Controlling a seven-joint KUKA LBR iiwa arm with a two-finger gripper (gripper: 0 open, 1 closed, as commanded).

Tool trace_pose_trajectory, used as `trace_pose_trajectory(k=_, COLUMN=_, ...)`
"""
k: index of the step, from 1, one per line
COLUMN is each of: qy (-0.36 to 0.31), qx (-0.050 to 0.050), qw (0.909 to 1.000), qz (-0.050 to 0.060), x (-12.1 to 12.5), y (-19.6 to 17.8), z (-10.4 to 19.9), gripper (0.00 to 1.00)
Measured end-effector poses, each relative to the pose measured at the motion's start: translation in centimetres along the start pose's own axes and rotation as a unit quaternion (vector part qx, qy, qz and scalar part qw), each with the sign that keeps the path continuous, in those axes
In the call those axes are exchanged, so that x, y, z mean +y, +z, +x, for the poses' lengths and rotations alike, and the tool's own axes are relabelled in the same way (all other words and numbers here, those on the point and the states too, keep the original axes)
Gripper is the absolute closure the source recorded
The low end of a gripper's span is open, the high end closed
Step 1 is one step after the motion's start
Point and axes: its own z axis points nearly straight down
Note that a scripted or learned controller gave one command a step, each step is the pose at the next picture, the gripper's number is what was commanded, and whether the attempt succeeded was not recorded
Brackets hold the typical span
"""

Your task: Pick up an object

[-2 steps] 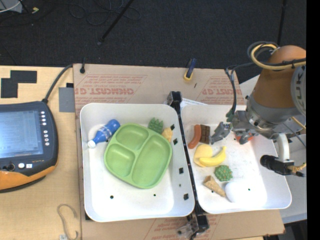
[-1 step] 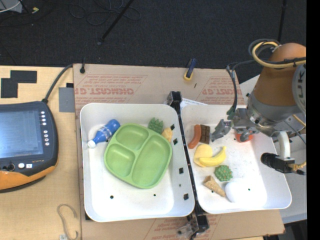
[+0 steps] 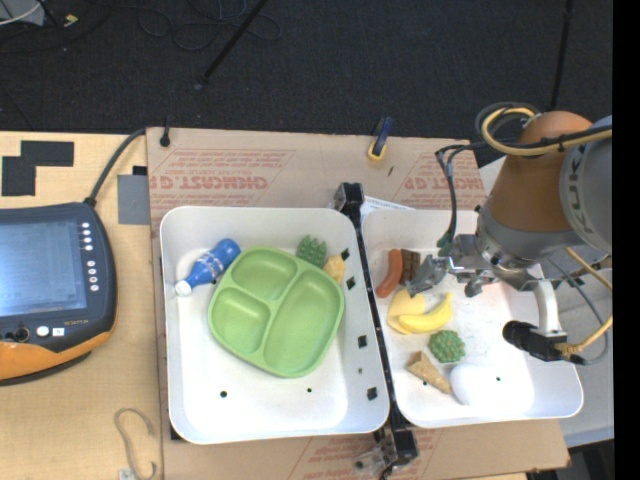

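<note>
The gripper (image 3: 428,276) is hanging low over the right bin (image 3: 560,393), its dark metal fingers pointing toward nine o'clock and sitting just above the banana (image 3: 420,313). Whether those fingers are spread or pressed together cannot be told, and nothing is showing between them.

The banana, a smooth, curved yellow plastic piece, is lying in the left half of the right bin, just beside the fingertips at their six o'clock. At the gripper's nine o'clock a glossy reddish-brown sausage (image 3: 391,271) is lying lengthwise, close to the bin's left wall. At five o'clock from the banana a knobbly green broccoli (image 3: 447,345) is sitting, and below that a tan wedge (image 3: 428,371) with a rough surface is touching a smooth white rounded lump (image 3: 470,382) that is blending into the bin floor.

The grey arm with its orange band (image 3: 535,183) is reaching in from three o'clock, trailing yellow and black cables over the bin's right side.

In the left bin (image 3: 190,388) a matte green divided plate (image 3: 277,309) with three compartments is lying at a slant. A blue-and-white bottle (image 3: 207,265) is lying at its ten o'clock, and a bumpy dark green piece (image 3: 312,250) beside a small yellow piece (image 3: 335,265) is resting at its one o'clock. A tablet-like control pendant (image 3: 50,278) is resting at nine o'clock on the bench.
</note>
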Motion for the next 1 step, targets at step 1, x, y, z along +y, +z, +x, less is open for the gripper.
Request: trace_pose_trajectory(k=1, qy=0.001, qx=0.000, qw=1.0000, qz=0.000, x=0.67, y=6.12, z=0.09, gripper=0.00)
